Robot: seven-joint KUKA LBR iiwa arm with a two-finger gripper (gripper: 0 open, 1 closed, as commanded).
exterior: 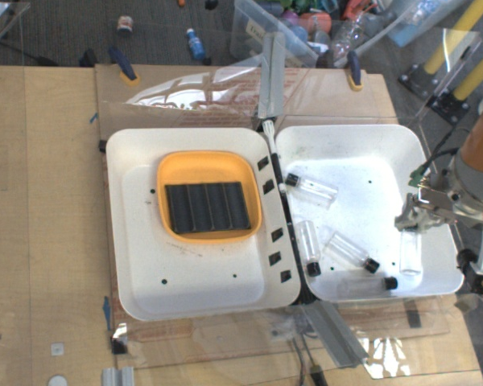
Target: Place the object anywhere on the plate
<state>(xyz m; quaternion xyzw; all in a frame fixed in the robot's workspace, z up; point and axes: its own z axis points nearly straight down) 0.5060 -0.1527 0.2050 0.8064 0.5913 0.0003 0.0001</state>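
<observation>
- Orange plate [171, 170] (dark ridged insert): left bin [137, 284].
- Clear vials, black caps: right bin [362, 147], right of plate.
- Gripper [409, 220]: over the rightmost vial [410, 257]; finger state unclear.

1. Clear tub [322, 10] of colourful toys, top, on dark floor.
2. Small bottle [195, 44] on floor near it.
3. Blue clamps [125, 68] at cardboard's back edge.
4. Black rack [208, 207], left bin.

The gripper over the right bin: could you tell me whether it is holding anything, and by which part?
It cannot be told: the gripper sits directly above a clear vial, but its grip is hidden.
</observation>
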